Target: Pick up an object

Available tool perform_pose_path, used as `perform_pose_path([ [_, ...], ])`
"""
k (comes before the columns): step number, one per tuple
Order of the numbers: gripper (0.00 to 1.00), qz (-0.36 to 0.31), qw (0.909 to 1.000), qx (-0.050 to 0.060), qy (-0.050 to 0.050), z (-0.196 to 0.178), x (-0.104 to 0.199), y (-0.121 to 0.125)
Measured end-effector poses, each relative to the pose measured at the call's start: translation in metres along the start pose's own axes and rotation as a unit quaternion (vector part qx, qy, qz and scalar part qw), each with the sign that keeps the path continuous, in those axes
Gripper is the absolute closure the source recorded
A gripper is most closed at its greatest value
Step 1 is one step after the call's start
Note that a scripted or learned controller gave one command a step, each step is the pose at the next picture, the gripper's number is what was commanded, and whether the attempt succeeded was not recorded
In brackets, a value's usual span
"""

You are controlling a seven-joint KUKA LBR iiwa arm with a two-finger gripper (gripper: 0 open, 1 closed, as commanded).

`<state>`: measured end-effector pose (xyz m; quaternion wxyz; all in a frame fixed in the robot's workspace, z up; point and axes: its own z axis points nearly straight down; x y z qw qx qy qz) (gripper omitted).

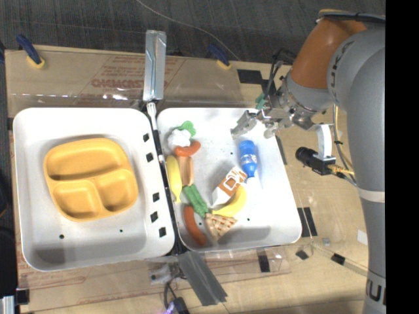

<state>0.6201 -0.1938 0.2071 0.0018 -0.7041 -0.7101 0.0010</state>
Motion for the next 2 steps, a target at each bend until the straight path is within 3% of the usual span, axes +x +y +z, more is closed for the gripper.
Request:
perform_pose_path([
  [1, 0.0, 0.086, 0.9963, -0.002, -0.001, -0.049, 0.026, -0.01],
  [2, 0.0, 0.237, 0.9714, 0.003, 0.0, 0.077, 0.012, -0.044],
])
